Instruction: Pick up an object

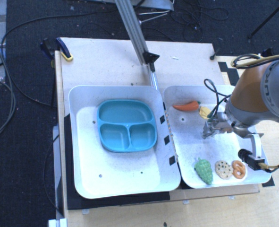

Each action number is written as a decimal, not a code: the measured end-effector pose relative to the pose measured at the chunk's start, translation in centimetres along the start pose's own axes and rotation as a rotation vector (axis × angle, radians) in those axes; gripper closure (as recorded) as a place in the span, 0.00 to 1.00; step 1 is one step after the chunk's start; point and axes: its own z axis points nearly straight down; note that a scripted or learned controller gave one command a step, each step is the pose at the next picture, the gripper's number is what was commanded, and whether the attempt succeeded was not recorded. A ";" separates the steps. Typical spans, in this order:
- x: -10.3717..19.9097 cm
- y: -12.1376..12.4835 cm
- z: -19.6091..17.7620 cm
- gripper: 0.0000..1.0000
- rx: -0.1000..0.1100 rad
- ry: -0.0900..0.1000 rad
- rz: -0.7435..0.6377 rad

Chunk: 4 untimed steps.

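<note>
The end effector point(208, 130) hangs low over the right bin point(191, 148); whether it grips anything cannot be told. Just beside it lie a carrot point(186, 106) and a yellow piece point(204, 111). A cookie point(223, 169) sits nearer the bin's front edge.

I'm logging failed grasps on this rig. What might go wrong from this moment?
1. The gripper hangs over bare bin floor, apart from the carrot and the yellow piece, so a descent here may close on nothing.
2. The cookie and pretzel lie side by side near the right bin's rim; grasping one could nudge the other.
</note>
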 end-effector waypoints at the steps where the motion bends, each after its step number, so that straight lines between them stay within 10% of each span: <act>1: -0.7 0.2 -6.2 1.00 0.002 0.002 -0.002; 3: -2.5 0.3 -17.4 1.00 0.001 0.001 -0.003; 4: 2.9 -0.3 -15.7 1.00 0.010 0.006 -0.008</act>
